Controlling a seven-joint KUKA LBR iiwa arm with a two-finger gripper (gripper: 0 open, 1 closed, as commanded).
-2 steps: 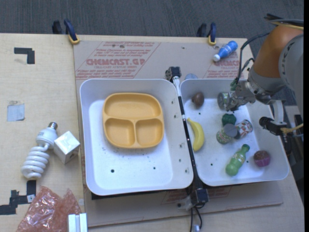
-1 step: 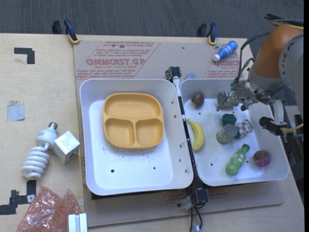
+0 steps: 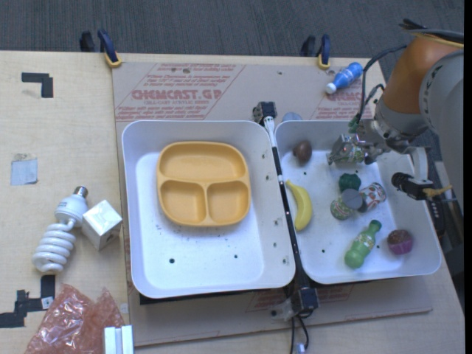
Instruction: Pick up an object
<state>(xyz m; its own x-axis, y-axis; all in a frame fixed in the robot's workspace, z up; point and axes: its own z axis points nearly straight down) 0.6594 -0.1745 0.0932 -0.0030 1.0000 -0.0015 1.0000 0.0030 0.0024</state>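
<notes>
My gripper hangs low over the far part of the right bin, with the grey arm and its orange band reaching in from the right. Just below it lies a dark green object. A brown round thing sits to its left. Also in this bin are a banana by the left wall, a small printed can, a grey-olive lump, a green bottle and a maroon ball.
The left bin holds a yellow divided plate. On the bench to the left lie a spiral light bulb, a white cube and a red mesh bag. A blue-and-white bottle lies behind the right bin.
</notes>
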